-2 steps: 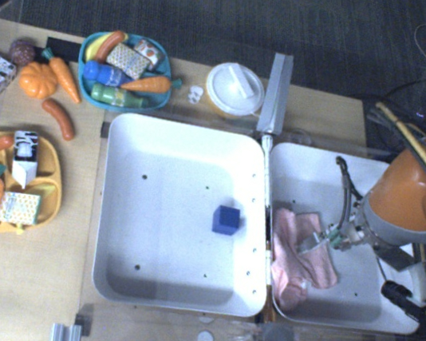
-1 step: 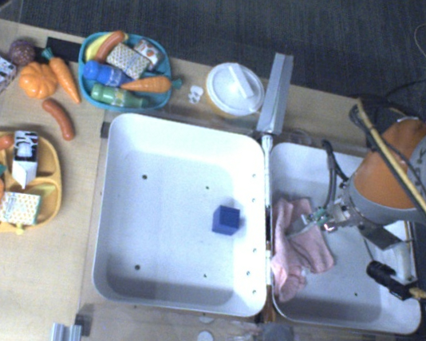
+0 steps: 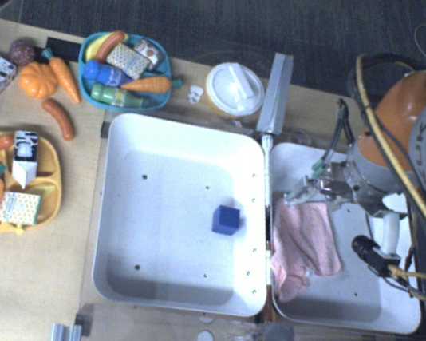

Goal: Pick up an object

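Right of centre in the frame, the arm's pincer (image 3: 317,185) hangs over the right bin (image 3: 351,310), just above the upper edge of one crumpled pink cloth (image 3: 303,245), whose long axis runs down the frame; whether it is open or closed cannot be told. One blue cube (image 3: 226,220) sits well apart to its left in the left bin (image 3: 139,275).
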